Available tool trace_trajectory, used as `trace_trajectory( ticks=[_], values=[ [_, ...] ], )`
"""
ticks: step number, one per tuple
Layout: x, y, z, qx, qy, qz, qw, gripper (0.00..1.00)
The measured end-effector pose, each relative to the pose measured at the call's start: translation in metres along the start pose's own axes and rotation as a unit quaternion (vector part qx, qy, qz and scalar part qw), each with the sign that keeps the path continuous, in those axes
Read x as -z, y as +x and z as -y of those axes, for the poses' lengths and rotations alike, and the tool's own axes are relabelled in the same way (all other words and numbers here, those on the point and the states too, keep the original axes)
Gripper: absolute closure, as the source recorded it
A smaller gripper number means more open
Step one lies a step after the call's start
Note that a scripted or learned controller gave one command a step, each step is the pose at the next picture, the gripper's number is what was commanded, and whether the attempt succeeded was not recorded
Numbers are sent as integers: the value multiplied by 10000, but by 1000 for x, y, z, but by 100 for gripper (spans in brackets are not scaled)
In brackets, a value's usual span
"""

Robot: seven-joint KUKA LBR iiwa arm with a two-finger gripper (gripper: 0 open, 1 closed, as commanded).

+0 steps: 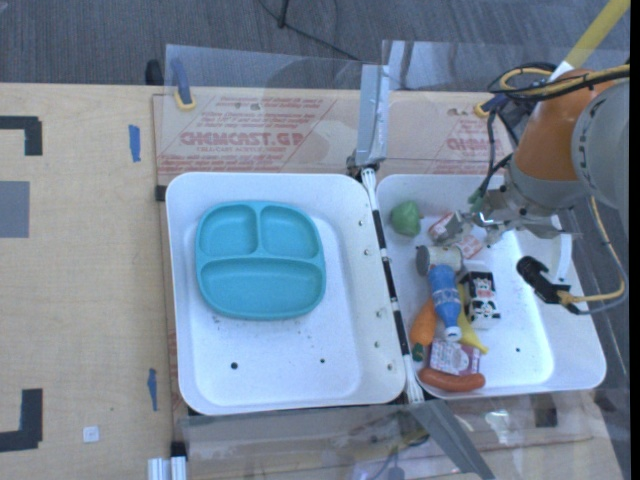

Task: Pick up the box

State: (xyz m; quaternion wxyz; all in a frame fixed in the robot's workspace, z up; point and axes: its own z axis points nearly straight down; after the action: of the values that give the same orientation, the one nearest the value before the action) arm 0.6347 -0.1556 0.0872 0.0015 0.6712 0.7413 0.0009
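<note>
Reaching in from the right, the grey arm with its orange band brings the gripper (478,220) low over the upper part of the right bin (575,363), and whether it is open or closed cannot be told from this angle. Touching it on its left lies the box (446,228), a small pale carton with red print, tilted on the bin floor. A green ball (405,217) sits just beyond the box, near the bin's upper left corner. Below the gripper stand a blue bottle (445,299), a small black-and-white cow figure (482,299), an orange carrot (424,322) and a sausage (452,379). The left bin (290,368) holds a turquoise divided plate (260,260). Both bins rest on the wooden worktop (80,268).
</note>
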Motion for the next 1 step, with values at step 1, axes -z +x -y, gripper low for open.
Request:
trace_trajectory(
  ticks=[1],
  values=[
    [0,38,-30,-1387,-12,6,9903,0]
  ],
)
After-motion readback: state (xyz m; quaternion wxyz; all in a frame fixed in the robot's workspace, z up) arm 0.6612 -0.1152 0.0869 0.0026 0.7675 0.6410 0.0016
